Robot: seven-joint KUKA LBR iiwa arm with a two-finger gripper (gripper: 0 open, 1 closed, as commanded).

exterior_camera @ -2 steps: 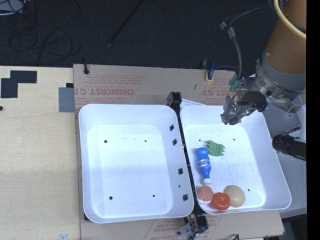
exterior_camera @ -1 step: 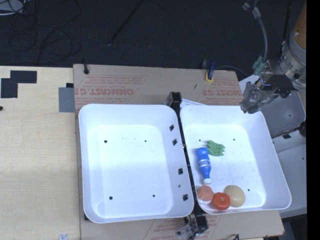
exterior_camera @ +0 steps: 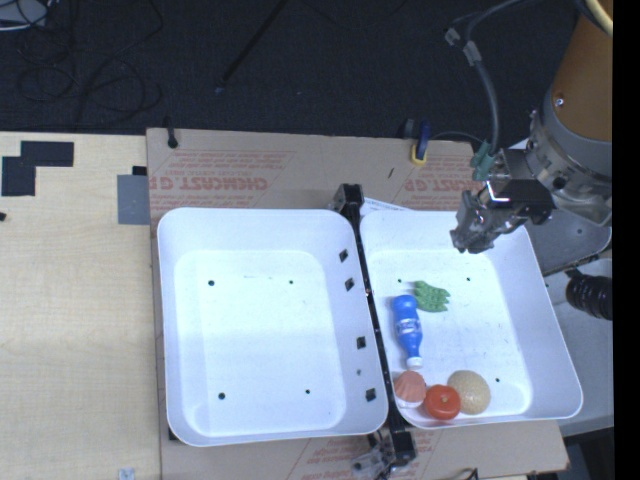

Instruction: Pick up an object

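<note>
Blue bottle [exterior_camera: 405, 326] lying on its side in the right bin [exterior_camera: 520, 268], close to that bin's left wall; its long axis runs near to far, with the white cap at the near end. Just beyond its far end, slightly to the right, lies a small green object [exterior_camera: 431, 295]. Near the cap, along the bin's near wall, three rounded items sit side by side: a pink one [exterior_camera: 409, 388], a red one [exterior_camera: 442, 402] and a tan one [exterior_camera: 470, 390]. The left bin [exterior_camera: 170, 268] adjoins across a black divider. The pincer [exterior_camera: 472, 236] hangs above the right bin's far right part, well apart from the bottle; whether it is spread or pressed together cannot be told. Cardboard covers the tabletop [exterior_camera: 60, 308] beneath the bins.
</note>
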